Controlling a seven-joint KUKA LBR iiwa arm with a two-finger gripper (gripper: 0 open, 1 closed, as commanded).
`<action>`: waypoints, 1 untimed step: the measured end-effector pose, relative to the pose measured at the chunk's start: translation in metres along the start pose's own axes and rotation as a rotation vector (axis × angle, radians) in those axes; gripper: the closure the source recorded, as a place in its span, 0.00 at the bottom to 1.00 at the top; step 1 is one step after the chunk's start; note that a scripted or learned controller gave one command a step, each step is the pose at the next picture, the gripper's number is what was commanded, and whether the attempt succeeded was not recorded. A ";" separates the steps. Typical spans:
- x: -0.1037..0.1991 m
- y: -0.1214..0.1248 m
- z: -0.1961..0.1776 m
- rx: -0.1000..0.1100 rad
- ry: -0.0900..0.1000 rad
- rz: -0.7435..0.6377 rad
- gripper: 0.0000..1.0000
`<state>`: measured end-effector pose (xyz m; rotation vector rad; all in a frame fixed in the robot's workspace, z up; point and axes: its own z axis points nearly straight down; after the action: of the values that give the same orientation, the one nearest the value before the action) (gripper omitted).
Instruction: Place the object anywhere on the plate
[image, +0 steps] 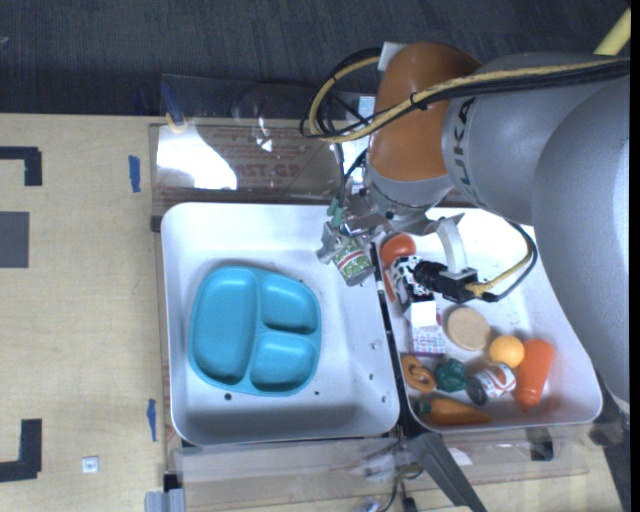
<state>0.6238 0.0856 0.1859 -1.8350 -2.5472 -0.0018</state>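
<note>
Two shallow white bins are seen side by side on the bench, with the left bin (180, 330) holding a blue divided plate (256, 327) whose three compartments lie bare. The plate is set in the left-centre of that bin, tilted slightly to the bin's edges. The grey arm with its orange band (425, 100) is reached in from the right, and the gripper (350, 245) is positioned over the upper right corner of the left bin, just beside the divider between the two bins. A small can with a green and white label (353, 263) is seen at the fingertips, apparently clasped between the narrowly set fingers, though the blur there makes the grip hard to confirm. The can is located above and to the right of the plate, apart from it and not over any compartment. In the right bin (570, 400) a cluster of toy foods is gathered: a red tomato-like piece (399, 247) near the divider, a tan round disc (467, 328), an orange ball (507, 351), an orange-red carrot-shaped piece (535, 370), and a small white carton (426, 330). Black and yellow cables (490, 285) are looped over the upper part of the right bin.
</note>
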 end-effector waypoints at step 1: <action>0.054 0.046 0.040 -0.001 -0.002 0.124 1.00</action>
<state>0.6503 0.1511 0.1457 -1.9907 -2.4299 -0.0009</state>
